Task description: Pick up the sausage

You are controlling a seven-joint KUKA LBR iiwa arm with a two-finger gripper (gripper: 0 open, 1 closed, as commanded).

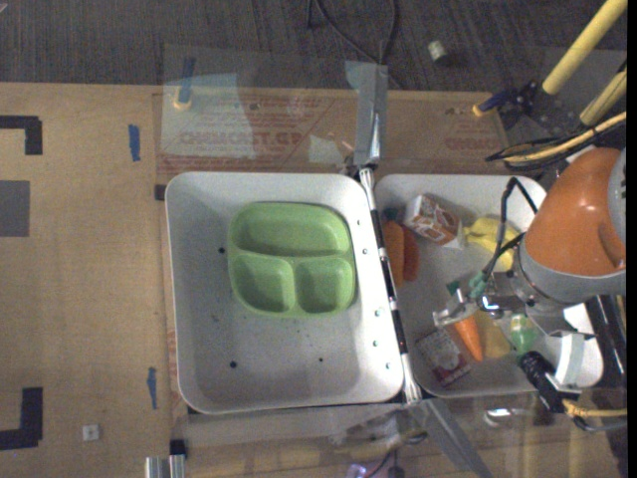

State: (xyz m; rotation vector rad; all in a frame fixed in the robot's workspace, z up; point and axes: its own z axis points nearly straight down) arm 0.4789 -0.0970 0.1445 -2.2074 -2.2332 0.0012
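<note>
Hanging low over the right bin [426, 285], the hand [460, 307] is near the bin's front edge, and from this slanted view I cannot tell if it is released or clenched. Nothing is visibly held in it. Just under and beside it lies an orange carrot [469, 340], with a small flat packet [444, 357] toward the front left corner and a green item [519, 333] on the other side.

I take the sausage [399, 251] to be the reddish-orange long piece lying well apart from the hand, along the bin's left wall and almost touching it, with its length parallel to that wall. A small carton [433, 218] lies near its far end, and a yellow banana [487, 233] is further along the back edge.

The sausage is probably a light toy, smooth and round, so it may roll or slip out. It is better to take it across the middle of its length. The wall is very close, so there is little room on that side.

On the table's other half, the left bin [189, 267] carries a green divided plate [293, 258].
</note>
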